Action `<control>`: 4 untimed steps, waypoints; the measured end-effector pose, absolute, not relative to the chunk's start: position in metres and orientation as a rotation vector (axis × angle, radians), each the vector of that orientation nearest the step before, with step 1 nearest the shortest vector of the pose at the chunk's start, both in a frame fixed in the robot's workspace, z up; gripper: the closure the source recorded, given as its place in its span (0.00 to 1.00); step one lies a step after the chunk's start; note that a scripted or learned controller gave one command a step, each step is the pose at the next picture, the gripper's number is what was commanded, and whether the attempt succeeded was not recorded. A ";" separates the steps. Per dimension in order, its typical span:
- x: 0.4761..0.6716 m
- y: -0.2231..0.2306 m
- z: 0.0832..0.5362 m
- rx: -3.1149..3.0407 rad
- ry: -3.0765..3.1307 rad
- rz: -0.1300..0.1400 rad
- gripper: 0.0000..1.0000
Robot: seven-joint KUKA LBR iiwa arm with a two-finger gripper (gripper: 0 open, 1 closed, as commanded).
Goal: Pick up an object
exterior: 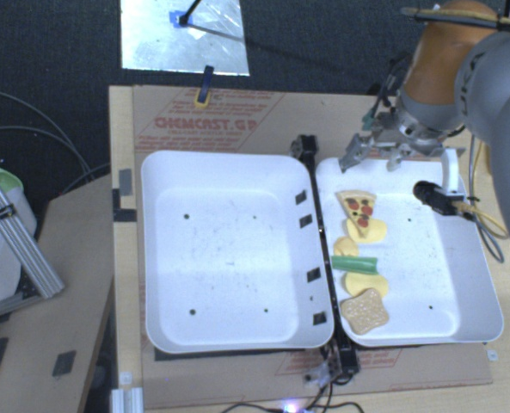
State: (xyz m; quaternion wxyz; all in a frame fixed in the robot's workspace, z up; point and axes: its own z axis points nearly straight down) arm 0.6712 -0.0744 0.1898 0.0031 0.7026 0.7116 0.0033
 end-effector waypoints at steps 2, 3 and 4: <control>0.632 -0.119 0.097 2.217 2.220 0.005 1.00; 0.600 -0.039 0.191 2.206 2.230 0.015 1.00; 0.586 0.012 0.223 2.209 2.231 0.009 1.00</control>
